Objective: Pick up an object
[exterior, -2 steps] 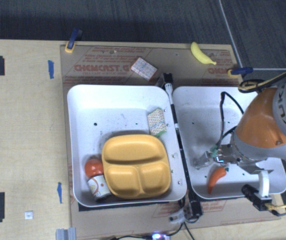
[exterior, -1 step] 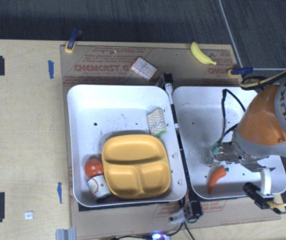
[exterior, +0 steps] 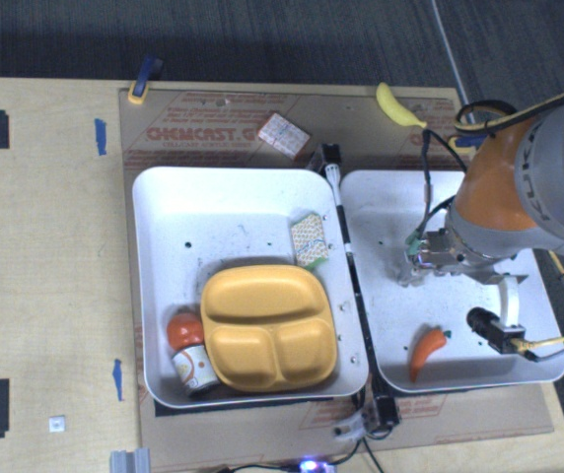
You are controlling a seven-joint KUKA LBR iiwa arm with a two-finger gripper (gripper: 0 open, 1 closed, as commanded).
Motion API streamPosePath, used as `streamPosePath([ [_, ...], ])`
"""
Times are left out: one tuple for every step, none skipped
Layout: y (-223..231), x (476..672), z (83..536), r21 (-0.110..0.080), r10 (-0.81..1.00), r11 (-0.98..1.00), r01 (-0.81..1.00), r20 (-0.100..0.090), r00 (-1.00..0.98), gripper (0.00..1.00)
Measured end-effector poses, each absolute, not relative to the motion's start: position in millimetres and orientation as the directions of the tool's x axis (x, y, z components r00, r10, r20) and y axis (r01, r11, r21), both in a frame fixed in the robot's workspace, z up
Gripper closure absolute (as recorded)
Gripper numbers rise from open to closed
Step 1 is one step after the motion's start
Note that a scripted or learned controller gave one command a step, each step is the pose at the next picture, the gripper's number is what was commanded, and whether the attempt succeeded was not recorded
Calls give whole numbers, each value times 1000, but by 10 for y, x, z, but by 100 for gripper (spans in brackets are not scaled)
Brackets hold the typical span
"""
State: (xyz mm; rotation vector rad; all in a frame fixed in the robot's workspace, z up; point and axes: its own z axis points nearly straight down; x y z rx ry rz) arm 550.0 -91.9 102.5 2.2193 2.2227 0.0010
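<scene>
My gripper [exterior: 417, 263] is low over the middle of the right bin [exterior: 381, 205], pointing down at the white floor, under the arm's orange band [exterior: 489, 190]. An orange carrot-shaped toy [exterior: 426, 350] lies near that bin's front edge, apart from the gripper and closer to the camera. Nothing shows between the gripper and the bin floor. In the left bin [exterior: 164, 215] sit a yellow divided tray [exterior: 267, 325], a red-orange ball [exterior: 184, 330], a small can [exterior: 193, 368] and a patterned packet [exterior: 309, 237].
A black rail [exterior: 346, 264] divides the two bins. A black and white part with a yellow cable [exterior: 499, 328] hangs over the right bin's front right. A yellow banana-shaped toy [exterior: 398, 105], a small patterned card [exterior: 282, 134] and a blue clip [exterior: 144, 77] lie on the cardboard behind the bins.
</scene>
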Motion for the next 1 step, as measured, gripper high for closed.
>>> streamPosePath([
  [-919, 5498, 1023, 0, 1000, 1, 1000, 0, -1, 0],
])
